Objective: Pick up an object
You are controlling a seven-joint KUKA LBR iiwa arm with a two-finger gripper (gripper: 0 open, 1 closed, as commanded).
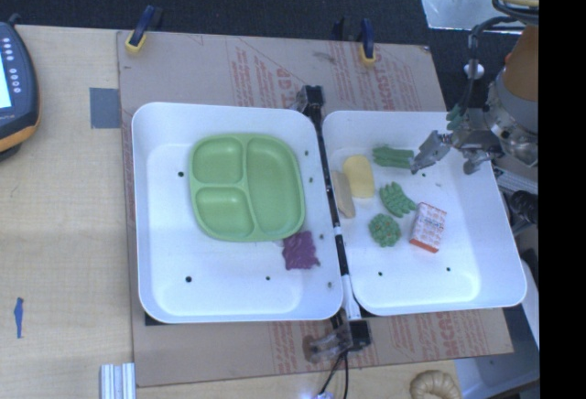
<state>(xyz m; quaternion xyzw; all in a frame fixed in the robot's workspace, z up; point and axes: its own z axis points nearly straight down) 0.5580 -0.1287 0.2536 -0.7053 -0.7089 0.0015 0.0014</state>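
Single fixed camera, mounted above wooden bench (64, 232), looking down at slant. Far enough to frame both shallow white plastic bins: left bin (160, 205), right bin (476, 269), brown cardboard sheet (265, 77) beneath. Grey arm with orange band (522, 68) enters from right edge.

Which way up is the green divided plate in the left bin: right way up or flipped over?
Right way up. The green divided plate lies flat in the left bin, its three compartments facing upward and open to the camera.
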